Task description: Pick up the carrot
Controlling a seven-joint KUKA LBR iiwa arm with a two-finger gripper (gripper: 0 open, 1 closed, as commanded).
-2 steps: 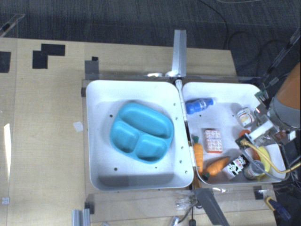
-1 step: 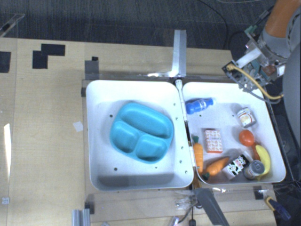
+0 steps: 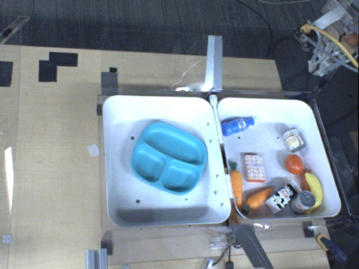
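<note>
Two shallow white bins side by side: left bin (image 3: 115,150), right bin (image 3: 314,122).

Left bin: holds one blue three-compartment plastic plate (image 3: 168,157), sitting flat, roughly central.

Right bin: cluttered, mostly along the near wall.
- Two carrot candidates. Upright orange carrot (image 3: 236,187) lies along the divider wall, green tip pointing away from the near wall. Slanted orange carrot (image 3: 261,197) lies just beside it, thick end toward a black-and-white carton (image 3: 282,196), touching or nearly so.
- Pink patterned box (image 3: 254,167) just above both.
- Yellow banana (image 3: 314,189), grey metal can (image 3: 303,202) and orange-red round fruit (image 3: 294,163) packed at the near right corner.
- Blue plastic bottle (image 3: 237,125) and small white-lidded jar (image 3: 293,140) toward the far side, apart from the rest.

Gripper (image 3: 322,60): parked high at far right, outside the bins, well apart from either carrot. Open or closed: cannot tell, too much cabling and blur there. Holds nothing visible.

Judgement: approach not begun. Divider-side carrot looks awkward, since the wall leaves clearance on one flank only. Slanted carrot looks the better pick if gripped across the middle, away from the carton. Risk: nudging the neighbouring carrot or the carton on descent.
</note>
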